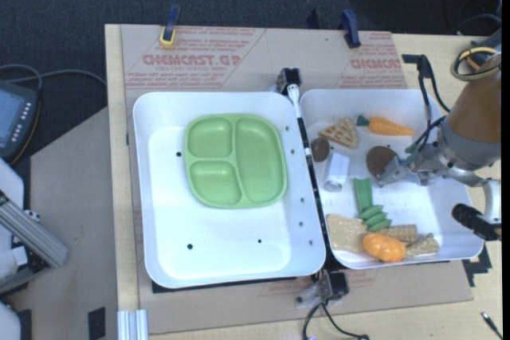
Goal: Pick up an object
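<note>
The gripper (388,171) hangs low in the right bin (454,207), just beside a brown round toy (379,158); the finger gap cannot be made out.

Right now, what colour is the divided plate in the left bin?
Light green. The divided plate shows best in the camera view.

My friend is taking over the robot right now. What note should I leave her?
Tool: low in the right bin, by the brown piece; grip unclear.
Right bin also holds: carrot, waffle wedge, clear cup, green beans, orange fruit, crackers.
Left bin: green tray.
Done: the tool is down among the food.
Left: nothing looks lifted yet, so a pick is still needed.
</note>
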`<state>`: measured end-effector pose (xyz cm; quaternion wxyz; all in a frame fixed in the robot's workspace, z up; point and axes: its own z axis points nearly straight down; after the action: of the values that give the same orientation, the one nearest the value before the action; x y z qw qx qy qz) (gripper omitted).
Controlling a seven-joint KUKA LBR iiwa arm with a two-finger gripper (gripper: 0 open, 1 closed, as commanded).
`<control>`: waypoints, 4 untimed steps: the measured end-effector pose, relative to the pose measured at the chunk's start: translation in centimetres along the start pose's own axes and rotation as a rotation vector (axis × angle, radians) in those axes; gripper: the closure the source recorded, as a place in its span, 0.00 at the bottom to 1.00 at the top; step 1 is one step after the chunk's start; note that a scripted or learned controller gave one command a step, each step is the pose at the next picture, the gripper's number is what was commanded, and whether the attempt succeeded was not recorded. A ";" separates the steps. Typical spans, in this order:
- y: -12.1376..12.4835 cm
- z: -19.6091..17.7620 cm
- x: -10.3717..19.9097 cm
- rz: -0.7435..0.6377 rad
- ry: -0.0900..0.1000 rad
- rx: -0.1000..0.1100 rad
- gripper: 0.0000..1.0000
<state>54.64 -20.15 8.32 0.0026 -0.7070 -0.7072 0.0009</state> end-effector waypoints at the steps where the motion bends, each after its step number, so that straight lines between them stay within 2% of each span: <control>1: 0.1 -1.2 -0.1 0.001 -0.002 -0.005 1.00; 3: 0.0 -11.1 -1.3 0.001 -0.007 -0.012 1.00; 4: 0.1 -14.4 -1.4 -0.001 -0.006 -0.011 1.00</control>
<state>54.82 -21.54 22.75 -0.0034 -0.7067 -0.7075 -0.0011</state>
